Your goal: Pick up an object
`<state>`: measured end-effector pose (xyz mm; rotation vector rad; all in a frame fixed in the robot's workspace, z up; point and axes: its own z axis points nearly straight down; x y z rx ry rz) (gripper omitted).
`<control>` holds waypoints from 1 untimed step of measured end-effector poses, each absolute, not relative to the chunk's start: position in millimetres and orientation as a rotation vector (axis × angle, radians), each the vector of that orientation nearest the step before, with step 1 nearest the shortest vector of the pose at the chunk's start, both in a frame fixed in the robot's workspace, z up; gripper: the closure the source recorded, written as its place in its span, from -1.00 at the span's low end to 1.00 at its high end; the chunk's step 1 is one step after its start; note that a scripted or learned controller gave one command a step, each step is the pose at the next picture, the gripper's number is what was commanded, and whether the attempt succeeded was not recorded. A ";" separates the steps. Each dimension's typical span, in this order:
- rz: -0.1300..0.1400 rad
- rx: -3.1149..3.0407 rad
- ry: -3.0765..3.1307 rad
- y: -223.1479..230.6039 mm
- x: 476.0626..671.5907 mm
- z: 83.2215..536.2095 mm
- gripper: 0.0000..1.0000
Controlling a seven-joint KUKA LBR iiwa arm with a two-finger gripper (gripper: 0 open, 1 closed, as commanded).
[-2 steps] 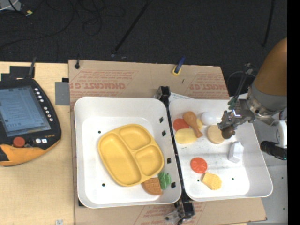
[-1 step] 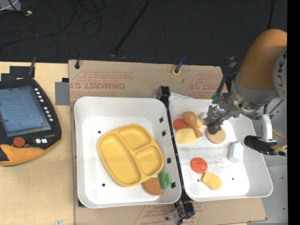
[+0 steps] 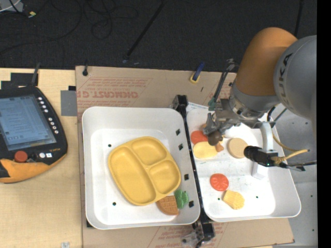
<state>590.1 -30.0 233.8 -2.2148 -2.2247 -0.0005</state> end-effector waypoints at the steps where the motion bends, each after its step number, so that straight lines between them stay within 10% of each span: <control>1: 0.001 -2.215 -2.222 20.4 596.7 223.1 1.00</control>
